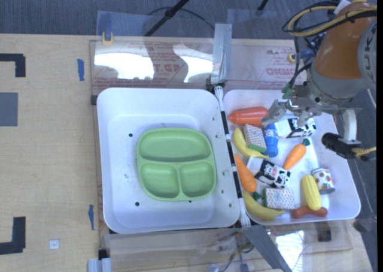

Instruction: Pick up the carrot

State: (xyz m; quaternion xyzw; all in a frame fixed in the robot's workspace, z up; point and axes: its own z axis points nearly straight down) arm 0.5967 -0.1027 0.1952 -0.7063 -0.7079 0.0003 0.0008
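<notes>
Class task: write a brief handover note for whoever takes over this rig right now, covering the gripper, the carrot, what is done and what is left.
Gripper: above the back of the right bin, carrying nothing that I can see.
Carrot: lying among the toy food in the right bin, near a blue bottle and a corn cob.
Green divided plate: in the left bin.
Done: nothing yet.
Left: descend, grasp the carrot, lift.

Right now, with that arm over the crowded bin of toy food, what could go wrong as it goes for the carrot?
The carrot lies close among a blue bottle, a cow-patterned block and corn, so the end effector may nudge or grab a neighbour. Other orange pieces, like the one along the bin's left wall, might be mistaken for it.
</notes>
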